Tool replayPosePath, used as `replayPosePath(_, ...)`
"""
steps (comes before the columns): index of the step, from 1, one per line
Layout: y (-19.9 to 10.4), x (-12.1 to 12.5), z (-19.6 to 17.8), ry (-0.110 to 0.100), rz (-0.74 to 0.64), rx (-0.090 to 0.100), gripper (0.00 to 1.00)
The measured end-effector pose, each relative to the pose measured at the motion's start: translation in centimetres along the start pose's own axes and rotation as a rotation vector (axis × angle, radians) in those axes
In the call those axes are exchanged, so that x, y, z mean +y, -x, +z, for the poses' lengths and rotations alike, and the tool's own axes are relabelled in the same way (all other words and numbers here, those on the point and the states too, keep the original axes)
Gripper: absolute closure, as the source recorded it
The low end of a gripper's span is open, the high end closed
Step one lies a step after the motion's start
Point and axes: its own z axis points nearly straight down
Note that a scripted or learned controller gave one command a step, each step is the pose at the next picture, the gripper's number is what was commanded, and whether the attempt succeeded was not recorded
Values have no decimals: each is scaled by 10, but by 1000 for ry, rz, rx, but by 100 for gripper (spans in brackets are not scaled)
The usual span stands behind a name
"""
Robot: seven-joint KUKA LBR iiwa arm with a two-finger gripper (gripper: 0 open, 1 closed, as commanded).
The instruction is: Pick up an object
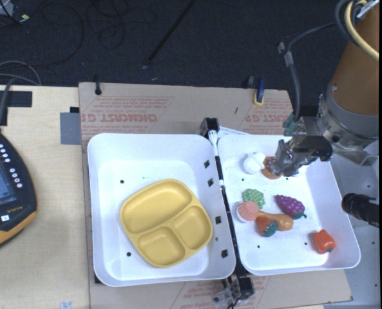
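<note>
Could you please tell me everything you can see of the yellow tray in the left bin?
The tray is pale yellow and looks like moulded plastic, with rounded corners and a raised rim. Ridges split it into three compartments: one long one and two smaller ones. It lies flat, right side up, turned at an angle, on the floor of the left bin, toward the bin's near right part. Its right edge lies close to the bin's right wall; I cannot tell if they touch.

The arm (358, 63) reaches in from the right, its orange band uppermost and its grey wrist bent down and leftward, the dark gripper (282, 166) lowered at the far end of its reach.
</note>
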Motion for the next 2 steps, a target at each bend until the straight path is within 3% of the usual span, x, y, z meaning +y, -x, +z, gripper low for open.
replayPosePath(1, -82, -1, -6, -3, -12, 2, 100)
replayPosePath(2, -11, -1, 44, -9, 4, -1, 100)
